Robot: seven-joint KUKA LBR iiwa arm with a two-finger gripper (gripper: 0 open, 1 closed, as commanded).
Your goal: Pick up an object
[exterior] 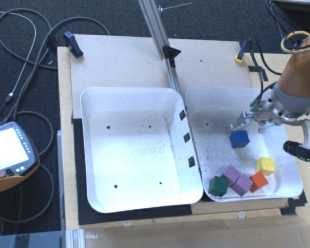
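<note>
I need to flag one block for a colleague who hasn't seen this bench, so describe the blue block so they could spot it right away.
Look at the right-hand white bin, the one the arm reaches into. The blue block sits alone near its middle, just below the gripper. The other blocks, green, purple, orange and yellow, are clustered at the bin's near edge; this one stands apart and is the only blue one.

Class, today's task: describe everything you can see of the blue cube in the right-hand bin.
The blue cube is a small, solid-looking block with matte, evenly blue faces and crisp edges, possibly wood or foam. It sits flat on the floor of the right bin, slightly turned, apart from the cluster of other blocks nearer the front. The gripper is just above and behind it; whether it touches the cube cannot be told.
</note>
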